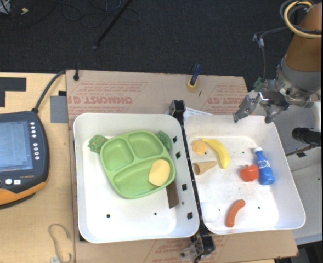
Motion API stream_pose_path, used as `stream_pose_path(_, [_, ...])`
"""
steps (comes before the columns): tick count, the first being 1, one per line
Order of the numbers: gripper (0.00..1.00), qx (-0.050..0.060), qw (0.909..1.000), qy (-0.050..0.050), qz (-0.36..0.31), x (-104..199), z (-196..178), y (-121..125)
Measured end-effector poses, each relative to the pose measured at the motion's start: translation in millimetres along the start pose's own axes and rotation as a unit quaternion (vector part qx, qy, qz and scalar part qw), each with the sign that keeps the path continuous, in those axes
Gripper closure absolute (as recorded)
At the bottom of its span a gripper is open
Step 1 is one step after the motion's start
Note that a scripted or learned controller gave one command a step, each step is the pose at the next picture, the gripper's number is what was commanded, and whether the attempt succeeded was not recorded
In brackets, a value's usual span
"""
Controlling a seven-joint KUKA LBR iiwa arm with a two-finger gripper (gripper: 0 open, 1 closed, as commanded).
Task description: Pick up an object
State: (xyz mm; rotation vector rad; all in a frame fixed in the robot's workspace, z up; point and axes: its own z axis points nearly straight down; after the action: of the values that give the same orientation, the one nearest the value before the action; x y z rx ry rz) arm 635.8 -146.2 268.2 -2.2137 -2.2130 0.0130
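While my gripper [257, 109] is hanging spread open and empty over the far rim of the right bin [293, 201], I am eyeing the banana [220, 152] lying toward that bin's far left, just beside the cone [204, 167]. I am judging it light, stiff, smooth plastic, likely slippery, so I am planning to pinch across its curved middle.

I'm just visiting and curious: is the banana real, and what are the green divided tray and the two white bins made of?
The banana looks like toy plastic: even yellow, smooth, no bruises, though the view leaves it open. The green divided tray seems moulded plastic, matte, with soft rounded rims. The left white bin and the right white bin look like thin glossy plastic or enamel; which one is unclear.
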Motion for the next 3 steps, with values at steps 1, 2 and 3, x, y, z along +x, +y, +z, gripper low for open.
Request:
stream_pose_path(1, [0.00, -0.007, 1.0000, -0.001, -0.001, 0, -8, 2])
stream_pose_path(2, [0.00, -0.003, 1.0000, 0.000, -0.001, 2, 56, 6])
stream_pose_path(3, [0.00, -0.003, 1.0000, -0.001, -0.001, -5, 105, 2])
